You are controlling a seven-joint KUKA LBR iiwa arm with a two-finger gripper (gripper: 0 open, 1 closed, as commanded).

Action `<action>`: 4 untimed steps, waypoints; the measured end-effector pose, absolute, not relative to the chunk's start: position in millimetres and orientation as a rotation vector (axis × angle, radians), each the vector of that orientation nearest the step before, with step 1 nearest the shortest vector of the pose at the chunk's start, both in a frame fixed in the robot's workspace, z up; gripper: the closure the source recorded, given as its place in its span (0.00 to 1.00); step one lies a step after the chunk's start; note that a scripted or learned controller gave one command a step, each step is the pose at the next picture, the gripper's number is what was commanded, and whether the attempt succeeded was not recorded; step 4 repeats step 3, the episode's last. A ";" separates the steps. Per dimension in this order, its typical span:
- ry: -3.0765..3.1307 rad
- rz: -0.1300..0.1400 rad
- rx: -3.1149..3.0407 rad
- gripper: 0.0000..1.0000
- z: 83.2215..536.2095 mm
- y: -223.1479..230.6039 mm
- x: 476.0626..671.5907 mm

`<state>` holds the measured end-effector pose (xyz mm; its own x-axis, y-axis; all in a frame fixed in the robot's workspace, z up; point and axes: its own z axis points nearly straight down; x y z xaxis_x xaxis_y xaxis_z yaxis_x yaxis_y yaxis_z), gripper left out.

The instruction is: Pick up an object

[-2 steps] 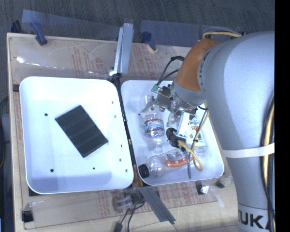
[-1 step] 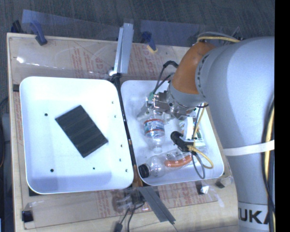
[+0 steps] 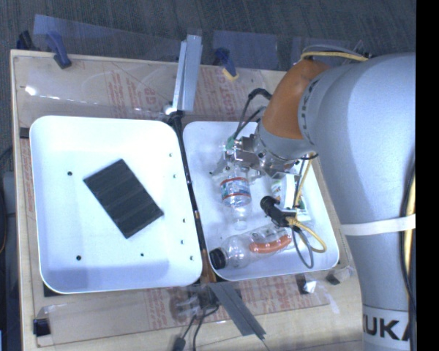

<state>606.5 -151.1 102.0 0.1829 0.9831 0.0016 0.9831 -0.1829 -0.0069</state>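
My gripper [image 3: 233, 159] hangs low over the back of the right bin [image 3: 205, 148], under the orange-banded wrist [image 3: 285, 112]. Just in front of it lies a small clear bottle with a blue label [image 3: 235, 193], its top end at or under the gripper. Whether the two touch is hidden. A clear bottle with a black cap [image 3: 230, 255] lies at the bin's front left. Beside that bottle sits an orange and clear item [image 3: 271, 242]. A dark grey ribbed slab [image 3: 123, 197] lies flat and turned at an angle in the left bin [image 3: 51, 134].
The two bins meet at a black divider [image 3: 189, 196]. A metal bracket [image 3: 186, 72] stands behind the divider and blue clamps [image 3: 58, 52] hold the bench's back edge. The arm's grey body [image 3: 366, 167] covers the right bin's right side.
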 end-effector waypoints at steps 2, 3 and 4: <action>-1.928 0.011 -2.471 1.00 174.7 -114.5 655.5; -2.471 0.001 -1.942 1.00 204.4 -135.2 653.9; -2.471 0.001 -1.942 1.00 204.4 -135.2 653.9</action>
